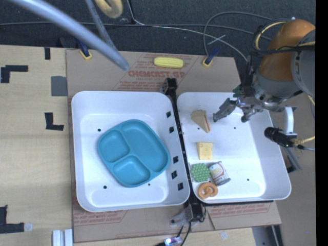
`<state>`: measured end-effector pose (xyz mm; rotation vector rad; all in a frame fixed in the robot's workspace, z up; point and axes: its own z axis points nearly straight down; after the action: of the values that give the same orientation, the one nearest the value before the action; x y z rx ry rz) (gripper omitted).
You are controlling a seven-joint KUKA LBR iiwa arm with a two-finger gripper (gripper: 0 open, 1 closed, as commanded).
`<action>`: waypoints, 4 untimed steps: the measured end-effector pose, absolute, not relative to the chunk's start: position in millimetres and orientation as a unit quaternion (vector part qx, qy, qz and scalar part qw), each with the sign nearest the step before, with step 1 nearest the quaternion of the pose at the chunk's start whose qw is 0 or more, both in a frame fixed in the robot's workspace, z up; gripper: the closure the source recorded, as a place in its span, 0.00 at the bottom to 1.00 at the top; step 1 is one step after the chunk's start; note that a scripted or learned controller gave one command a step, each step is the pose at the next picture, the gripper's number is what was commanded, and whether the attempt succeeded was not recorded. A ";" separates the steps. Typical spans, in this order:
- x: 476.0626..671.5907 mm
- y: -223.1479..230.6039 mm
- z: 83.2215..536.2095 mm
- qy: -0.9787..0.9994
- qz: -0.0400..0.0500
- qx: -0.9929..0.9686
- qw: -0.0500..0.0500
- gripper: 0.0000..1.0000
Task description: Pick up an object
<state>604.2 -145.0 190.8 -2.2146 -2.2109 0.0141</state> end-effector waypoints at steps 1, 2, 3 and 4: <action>607.5 -144.7 198.6 -0.708 0.000 -0.707 0.001 0.00; 600.9 -135.5 145.5 -0.708 0.002 -0.707 0.002 0.00; 607.3 -131.0 85.3 -0.708 0.002 -0.706 0.001 0.00; 607.8 -130.9 85.7 -0.708 0.001 -0.707 0.000 0.00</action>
<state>607.8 -130.9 85.7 -2.2203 -2.2239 0.0017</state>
